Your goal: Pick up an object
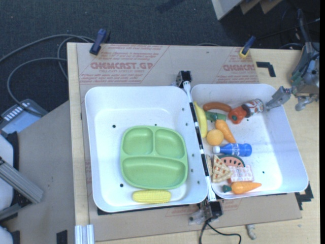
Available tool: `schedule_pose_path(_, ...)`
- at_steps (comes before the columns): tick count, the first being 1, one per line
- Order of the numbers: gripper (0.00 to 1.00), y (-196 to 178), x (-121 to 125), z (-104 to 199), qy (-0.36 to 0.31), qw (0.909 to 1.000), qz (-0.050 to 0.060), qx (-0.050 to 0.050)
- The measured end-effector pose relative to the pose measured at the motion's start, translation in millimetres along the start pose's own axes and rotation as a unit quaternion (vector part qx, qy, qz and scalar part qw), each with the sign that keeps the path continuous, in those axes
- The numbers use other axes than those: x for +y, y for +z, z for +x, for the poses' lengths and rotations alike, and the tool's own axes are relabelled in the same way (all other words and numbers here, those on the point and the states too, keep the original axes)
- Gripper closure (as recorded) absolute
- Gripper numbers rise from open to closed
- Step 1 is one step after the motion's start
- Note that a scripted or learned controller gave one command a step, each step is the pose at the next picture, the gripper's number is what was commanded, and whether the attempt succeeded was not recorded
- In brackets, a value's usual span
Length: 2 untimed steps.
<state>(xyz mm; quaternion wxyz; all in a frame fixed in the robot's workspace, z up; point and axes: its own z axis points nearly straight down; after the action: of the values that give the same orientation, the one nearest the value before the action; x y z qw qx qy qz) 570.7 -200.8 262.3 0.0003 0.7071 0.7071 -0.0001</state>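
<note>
The right bin (284, 136) holds several toy foods along its left side: a yellow banana (201, 121), a sausage (217, 107), a red pepper (236, 115), a small jar (253, 107), a carrot (225, 130), an orange (215, 137), a blue bottle (235, 149), a pizza slice (220, 170), a watermelon slice (234, 161), a pink packet (242, 174) and a second carrot (246, 187). My gripper (290, 101) hangs over the bin's far right corner, open, with nothing between its fingers. Its left finger (277, 98) points toward the jar.
The left bin (101, 116) holds a green divided plate (154, 156) and a corn cob (151, 196) by its front wall. Clamps (98, 41) grip the cardboard base at the back. The right half of the right bin is bare white floor.
</note>
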Motion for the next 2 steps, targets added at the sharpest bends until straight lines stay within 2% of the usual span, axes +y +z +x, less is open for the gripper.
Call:
schedule_pose_path(1,0.0,119.3,28.5,65.0,-0.001,1.0,0.001,0.001)
schedule_pose_path(2,0.0,169.6,3.0,94.8,0.0,1.0,0.001,0.001)
